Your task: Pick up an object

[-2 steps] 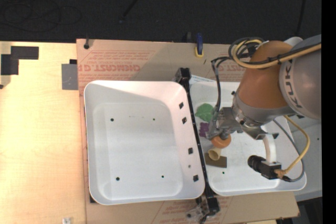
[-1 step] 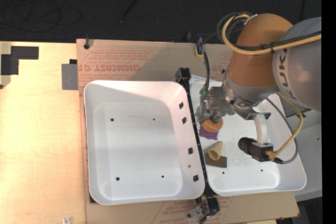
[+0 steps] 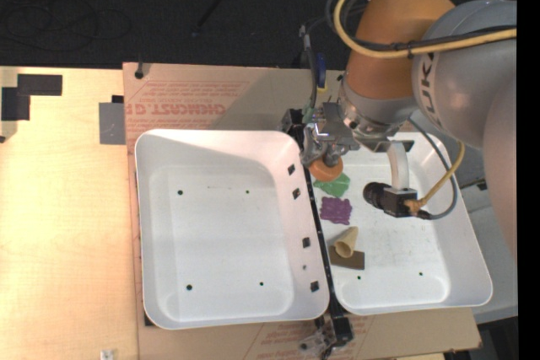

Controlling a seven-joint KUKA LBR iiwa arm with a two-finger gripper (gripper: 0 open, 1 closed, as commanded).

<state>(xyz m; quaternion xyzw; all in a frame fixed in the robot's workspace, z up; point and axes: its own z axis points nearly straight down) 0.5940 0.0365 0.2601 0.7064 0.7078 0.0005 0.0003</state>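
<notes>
Cardboard sheet (image 3: 202,93) with red print pokes out under the near rims of both bins and runs up behind them.

Far left: pale wooden bench (image 3: 59,223), with a few dark patches near its far edge.

Left bin (image 3: 139,198): white and shallow, with four small dark dots on the floor. Sits flat on the cardboard. Small black clips (image 3: 305,242) are spaced along its right wall, where it meets the neighbouring bin.

Right bin (image 3: 422,261): white, pressed against the left bin. All loose items sit in a column close to its left wall.
- Nearest the camera: brown flat slab (image 3: 353,260), lying flat.
- Tan cone (image 3: 343,243) touches the slab's far side, tipped over, open end towards the near-left.
- Purple piece (image 3: 335,210) lies flat just beyond the cone, with a small gap between them.
- Green piece (image 3: 337,185) lies just beyond the purple one.
- Orange lump (image 3: 324,170) sits against the green piece's far-left side, near the bin's far-left corner.

Gripper (image 3: 327,151): hangs directly above the orange lump, its tip at or very near the lump's top. Cannot tell whether it is apart or closed, as the metal parts blur together. Cannot tell whether the lump is held or just lying beneath. The lump looks low, level with the green piece.

Right: arm (image 3: 477,55), grey, with the orange band (image 3: 396,21) bulging over the right bin's far edge, reaching in from the right side.
</notes>
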